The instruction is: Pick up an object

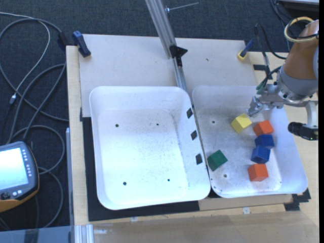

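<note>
The right bin (223, 186) holds several blocks: a yellow one (241, 122), an orange one (262, 128), two blue ones (264, 140) (260, 154) stacked close together, another orange one (258, 172) and a green one (217, 159). My gripper (255, 107) hangs over the bin's upper right part, just above and right of the yellow block and above the upper orange block. Nothing shows between its tips.
The left bin (101, 135) lies beside the right one, with black clips along the shared wall. A metal pole (159, 22) slants up from the bins' back edge. Blue (81, 43) and yellow-blue (245, 49) clamps sit on the bench's back corners. Cables and a pendant (15, 173) lie at left.
</note>
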